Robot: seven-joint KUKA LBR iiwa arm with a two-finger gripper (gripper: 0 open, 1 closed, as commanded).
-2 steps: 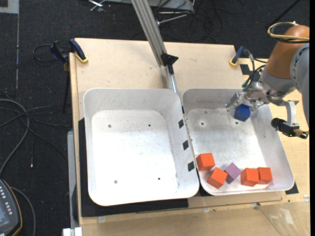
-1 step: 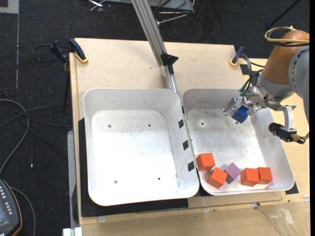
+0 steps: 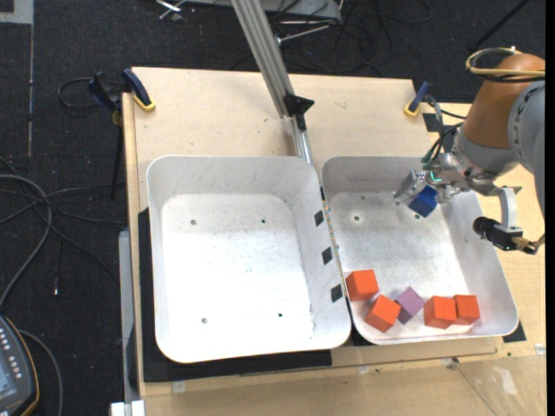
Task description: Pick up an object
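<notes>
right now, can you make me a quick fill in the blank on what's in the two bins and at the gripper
1. The gripper holds a cube coloured ____.
2. The orange cubes near the right bin's front edge number ____.
3. Among those orange cubes sits one cube coloured ____.
4. All the loose cubes lie in the ____ bin.

Missing words: blue; four; purple; right

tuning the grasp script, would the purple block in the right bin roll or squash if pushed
The purple block looks flat-faced, so it probably slides, not rolls. Its crisp edges suggest it is stiff. Orange blocks crowd it, so a push likely shifts them too.
</notes>
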